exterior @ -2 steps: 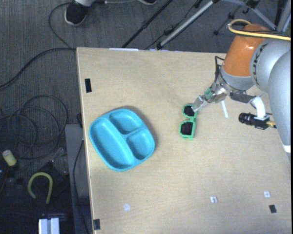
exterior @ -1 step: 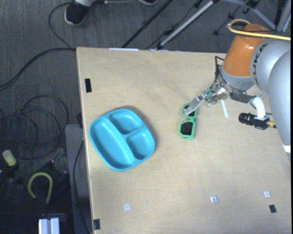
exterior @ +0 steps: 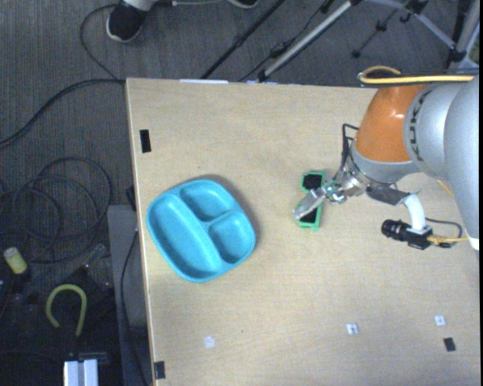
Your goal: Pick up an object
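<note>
A tan bench stands over dark carpet strewn with cables; end effector grip unclear.

Blue plate on tan bench; grey arm with orange band.

We see open bench across the lower frame; a blue tray blocks centre-left.

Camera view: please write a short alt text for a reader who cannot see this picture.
A grey robot arm with an orange band reaches in from the right, its gripper low over the tan bench top. To its left lies a blue divided plate with three compartments.
</note>
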`<state>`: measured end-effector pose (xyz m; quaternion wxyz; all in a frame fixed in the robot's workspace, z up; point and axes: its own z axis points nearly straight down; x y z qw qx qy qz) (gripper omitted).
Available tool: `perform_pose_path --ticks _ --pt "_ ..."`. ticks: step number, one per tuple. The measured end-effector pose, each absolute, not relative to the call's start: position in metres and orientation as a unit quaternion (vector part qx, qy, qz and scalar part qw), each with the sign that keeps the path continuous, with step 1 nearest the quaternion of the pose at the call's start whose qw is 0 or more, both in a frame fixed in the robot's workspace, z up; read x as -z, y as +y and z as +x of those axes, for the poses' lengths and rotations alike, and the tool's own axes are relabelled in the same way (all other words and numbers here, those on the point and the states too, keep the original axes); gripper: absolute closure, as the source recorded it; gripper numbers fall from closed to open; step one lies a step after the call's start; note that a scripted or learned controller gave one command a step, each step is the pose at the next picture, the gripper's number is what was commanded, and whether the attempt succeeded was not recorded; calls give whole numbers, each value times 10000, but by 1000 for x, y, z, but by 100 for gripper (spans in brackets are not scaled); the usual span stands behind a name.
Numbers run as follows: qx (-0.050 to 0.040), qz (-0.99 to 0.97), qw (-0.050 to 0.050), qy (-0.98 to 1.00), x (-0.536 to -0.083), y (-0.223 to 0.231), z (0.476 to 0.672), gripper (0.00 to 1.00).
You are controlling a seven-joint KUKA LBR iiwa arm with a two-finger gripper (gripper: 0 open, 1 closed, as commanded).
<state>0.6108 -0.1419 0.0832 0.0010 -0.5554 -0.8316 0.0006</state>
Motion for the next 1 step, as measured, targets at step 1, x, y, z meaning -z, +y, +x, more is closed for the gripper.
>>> perform_pose_path --ticks 1 --pt "39 -5550 -43 -8318 -98 -140 615 100"
